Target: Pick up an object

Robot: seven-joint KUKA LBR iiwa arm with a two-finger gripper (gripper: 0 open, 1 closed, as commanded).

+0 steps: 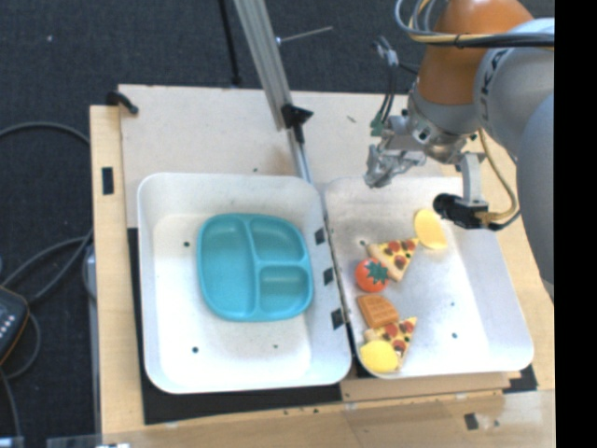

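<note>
On the worktop [215, 133], toy food is clustered along the right bin's [485, 334] left wall, well apart from the raised hand [381, 172], whose spread cannot be told; a wall-side grasp could be missed.

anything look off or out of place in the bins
Nothing is spilled or broken. The toy food sits bunched along the right bin's left side, with the yellow piece pressed into its front corner. The teal tray lies flat in the left bin.

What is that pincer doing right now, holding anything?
Pincer: above the right bin's far edge, nothing between its fingers; open or closed cannot be told.
</note>
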